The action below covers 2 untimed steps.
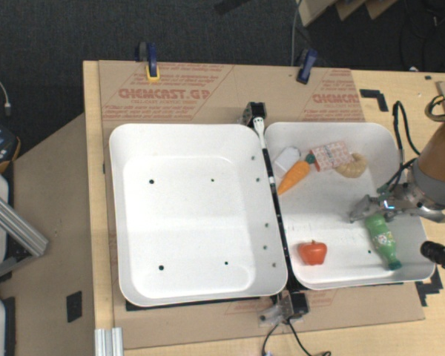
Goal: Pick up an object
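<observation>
In the right bin [334, 273], my gripper [366, 210] reaches in from the right and hovers at the upper end of a green bottle [384, 242] lying near the bin's right wall. An orange carrot [294, 176] lies near the divider, with a small white object [287, 158] just above it. Toward the back sit a red-and-white packet [331, 155] and a beige lump [351, 168]. A red tomato [313, 253] rests near the front wall.
The left bin [126, 199] shows only its white floor with a few dark dots. Clamps [151, 59] hold the cardboard sheet at the back edge. A black cable [398, 128] runs along the right bin's far right corner.
</observation>
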Motion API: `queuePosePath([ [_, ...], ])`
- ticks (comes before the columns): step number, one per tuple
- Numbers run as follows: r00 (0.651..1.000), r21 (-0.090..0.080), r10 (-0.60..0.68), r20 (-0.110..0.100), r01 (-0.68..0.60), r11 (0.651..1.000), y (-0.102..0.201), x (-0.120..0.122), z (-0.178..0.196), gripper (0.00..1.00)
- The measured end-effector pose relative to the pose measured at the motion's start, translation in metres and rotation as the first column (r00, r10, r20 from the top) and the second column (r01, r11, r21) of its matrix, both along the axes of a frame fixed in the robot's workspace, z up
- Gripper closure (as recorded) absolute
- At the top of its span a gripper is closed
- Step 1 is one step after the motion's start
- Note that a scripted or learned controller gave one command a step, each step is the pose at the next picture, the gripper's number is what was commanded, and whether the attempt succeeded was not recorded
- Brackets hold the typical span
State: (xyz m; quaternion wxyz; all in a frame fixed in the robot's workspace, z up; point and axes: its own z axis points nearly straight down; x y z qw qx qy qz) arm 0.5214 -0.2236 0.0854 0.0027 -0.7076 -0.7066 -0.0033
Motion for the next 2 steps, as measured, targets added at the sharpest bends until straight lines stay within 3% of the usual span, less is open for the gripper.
queuePosePath([
  [1,1.0,-0.008,0.003,0.002,-0.003,1.0,0.001,0.001,0.01,1.0],
  [2,1.0,-0.014,-0.002,0.007,0.002,1.0,-0.002,-0.043,0.111,1.0],
])
